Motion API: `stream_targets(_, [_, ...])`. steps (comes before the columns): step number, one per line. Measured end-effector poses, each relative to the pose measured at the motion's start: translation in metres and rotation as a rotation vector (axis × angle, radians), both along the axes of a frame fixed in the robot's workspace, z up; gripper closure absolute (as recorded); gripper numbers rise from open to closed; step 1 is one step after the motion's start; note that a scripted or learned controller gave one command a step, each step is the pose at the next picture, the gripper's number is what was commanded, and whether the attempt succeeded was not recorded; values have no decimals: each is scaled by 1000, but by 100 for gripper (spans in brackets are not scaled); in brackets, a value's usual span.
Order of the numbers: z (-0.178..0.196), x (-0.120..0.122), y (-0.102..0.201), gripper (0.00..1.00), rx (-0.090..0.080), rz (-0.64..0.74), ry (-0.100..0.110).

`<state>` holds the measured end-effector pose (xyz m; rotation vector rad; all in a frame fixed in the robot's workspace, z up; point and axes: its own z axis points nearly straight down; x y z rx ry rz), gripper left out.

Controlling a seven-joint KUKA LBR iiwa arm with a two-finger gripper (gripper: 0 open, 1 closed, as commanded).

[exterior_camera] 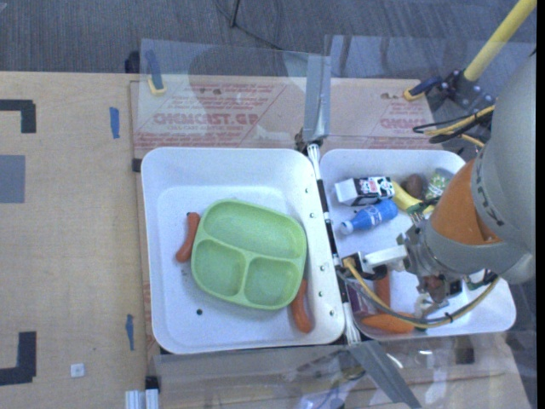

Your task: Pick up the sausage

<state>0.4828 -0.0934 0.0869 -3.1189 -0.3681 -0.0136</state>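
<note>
We are seeing "CHEMCAST GP" on the clear sheet (230,113), two orange-red sausages (186,236) beside the green divided plate (249,253), and cannot tell the jaws' state.

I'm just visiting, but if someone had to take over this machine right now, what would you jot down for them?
Gripper: low over the right bin; whether it grips anything can't be told.
Sausages: one in the left bin left of the green tray, one by the tray's lower right corner, and a similar piece in the right bin beside the gripper.
Done: no sausage visibly lifted.
Left: grasp one and raise it.
</note>
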Motion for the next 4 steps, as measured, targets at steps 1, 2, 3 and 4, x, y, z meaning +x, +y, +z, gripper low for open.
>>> stream_targets(1, [97,70,25,0,0,-29,12])
stream_targets(2, [-1,49,2,0,1,-34,8])
stream_targets(3, [0,-1,-8,0,-2,10,0])
stream_targets(4, [9,-2,-8,100,-1,7,4])
